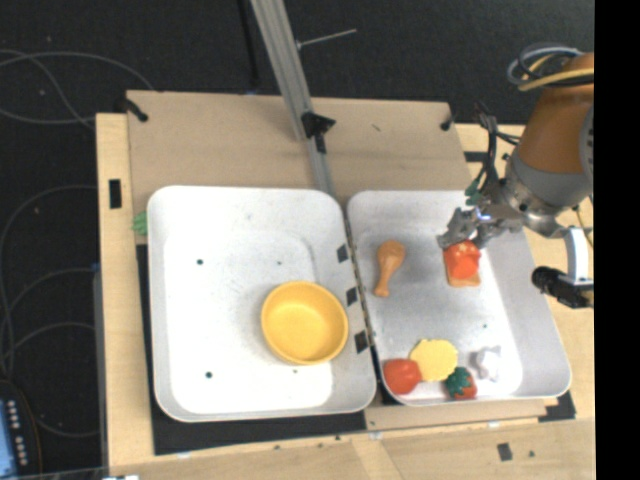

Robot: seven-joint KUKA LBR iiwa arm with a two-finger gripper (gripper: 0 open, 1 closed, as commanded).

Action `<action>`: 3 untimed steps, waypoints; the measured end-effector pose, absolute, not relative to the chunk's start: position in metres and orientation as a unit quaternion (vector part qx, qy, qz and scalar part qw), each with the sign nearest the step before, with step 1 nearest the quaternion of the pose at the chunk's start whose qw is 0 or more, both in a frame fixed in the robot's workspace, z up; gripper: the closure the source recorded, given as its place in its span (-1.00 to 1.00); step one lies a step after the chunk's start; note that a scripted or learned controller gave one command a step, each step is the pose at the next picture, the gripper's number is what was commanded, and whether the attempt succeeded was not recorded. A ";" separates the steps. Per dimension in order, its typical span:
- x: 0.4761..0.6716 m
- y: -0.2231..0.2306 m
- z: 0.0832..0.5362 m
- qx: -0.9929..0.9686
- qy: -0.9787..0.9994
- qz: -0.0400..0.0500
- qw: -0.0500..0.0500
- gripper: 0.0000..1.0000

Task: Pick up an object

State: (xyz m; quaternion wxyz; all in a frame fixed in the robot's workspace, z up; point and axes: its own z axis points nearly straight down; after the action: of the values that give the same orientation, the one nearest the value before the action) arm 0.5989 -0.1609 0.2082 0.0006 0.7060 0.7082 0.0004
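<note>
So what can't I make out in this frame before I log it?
- Gripper over the orange toy, camera view: the wrist hides the contact, so a hold can't be judged.
- Small pale item in the right bin: too small and washed out to identify.
- Green piece by the red toy: too small to name.

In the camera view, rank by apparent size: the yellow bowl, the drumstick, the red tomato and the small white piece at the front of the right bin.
1. yellow bowl, clearly largest.
2. drumstick.
3. red tomato, close to the drumstick in area, so that order is unsure.
4. small white piece, smallest.
</note>
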 end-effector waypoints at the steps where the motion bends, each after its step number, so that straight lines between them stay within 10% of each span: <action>1: 0.600 -0.161 0.218 0.705 0.709 0.001 0.000 1.00; 3: 0.567 -0.073 0.226 0.706 0.709 0.001 -0.001 1.00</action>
State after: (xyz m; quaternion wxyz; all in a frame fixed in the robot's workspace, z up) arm 0.5670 -0.0734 0.2260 -0.0006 0.7055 0.7087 0.0009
